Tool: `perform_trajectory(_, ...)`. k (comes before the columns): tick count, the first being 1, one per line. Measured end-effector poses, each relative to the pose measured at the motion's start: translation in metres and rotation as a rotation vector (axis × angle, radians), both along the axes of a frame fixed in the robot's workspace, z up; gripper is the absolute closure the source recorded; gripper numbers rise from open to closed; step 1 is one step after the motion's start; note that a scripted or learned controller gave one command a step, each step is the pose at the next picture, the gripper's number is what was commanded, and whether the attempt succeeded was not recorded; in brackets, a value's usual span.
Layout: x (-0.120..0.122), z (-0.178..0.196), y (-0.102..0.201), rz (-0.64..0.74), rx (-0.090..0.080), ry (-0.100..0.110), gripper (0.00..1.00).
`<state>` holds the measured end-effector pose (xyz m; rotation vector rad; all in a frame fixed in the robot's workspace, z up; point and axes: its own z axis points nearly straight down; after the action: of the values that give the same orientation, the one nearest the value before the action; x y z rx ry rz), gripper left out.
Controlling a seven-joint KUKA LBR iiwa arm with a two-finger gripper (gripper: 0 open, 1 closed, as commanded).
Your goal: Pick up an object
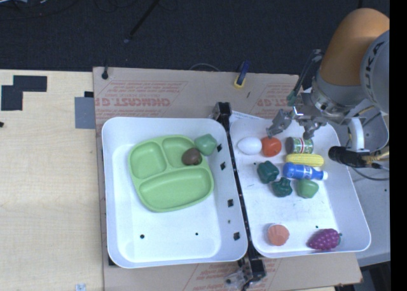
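My gripper [294, 126] hangs over the back of the right bin [353, 202], its two fingers spread apart with nothing between them. Just below it lie a red-orange tomato [271, 147], a white egg [249, 145] and a small can [299, 145]. A yellow corn cob [304, 159] and a blue bottle [303, 172] lie under the can. Dark green peppers [268, 171] and a lighter green one [307, 188] sit mid-bin. A peach-coloured fruit [278, 234] and purple grapes [324, 239] rest near the front.
The left bin [121, 220] holds a green divided plate [170, 174] with a brown ball [191, 156] on it and a green block [206, 144] at its edge. A black divider [230, 175] runs between the bins.
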<state>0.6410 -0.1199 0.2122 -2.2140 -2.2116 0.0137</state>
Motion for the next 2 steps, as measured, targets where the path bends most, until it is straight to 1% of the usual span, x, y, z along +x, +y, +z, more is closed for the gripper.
perform_trajectory(1,0.003,0.009,0.0,0.002,-0.002,-0.013,0.0)
perform_trajectory(2,0.0,-0.035,0.002,0.002,-0.001,-0.009,0.0)
